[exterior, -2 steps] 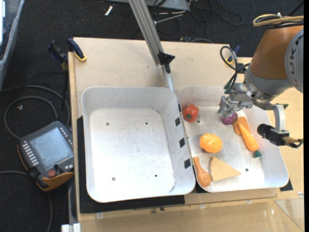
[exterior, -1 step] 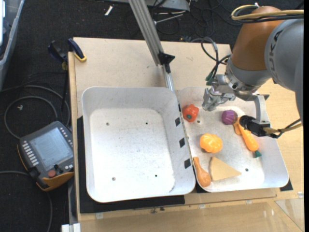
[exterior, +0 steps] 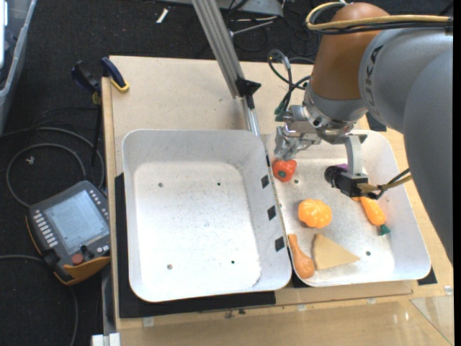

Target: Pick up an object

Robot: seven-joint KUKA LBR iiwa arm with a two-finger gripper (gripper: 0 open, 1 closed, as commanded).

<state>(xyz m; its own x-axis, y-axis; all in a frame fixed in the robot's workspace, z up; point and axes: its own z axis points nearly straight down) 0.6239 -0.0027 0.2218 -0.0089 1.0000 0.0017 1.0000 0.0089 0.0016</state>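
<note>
My gripper hangs over the near-left corner of the right bin, beside the wall shared with the left bin. A small red fruit with a green stem lies right under its tip, touching or nearly touching it. I cannot tell whether the fruit is gripped. Further along the right bin lie a round orange-yellow fruit, a carrot with a green end, a tan wedge and a slim orange piece against the bin's left wall.
The left bin sits beside the right one, and their rims meet near the gripper. A slanted metal rail runs down to the bench behind the bins. A teach pendant lies on the floor at left.
</note>
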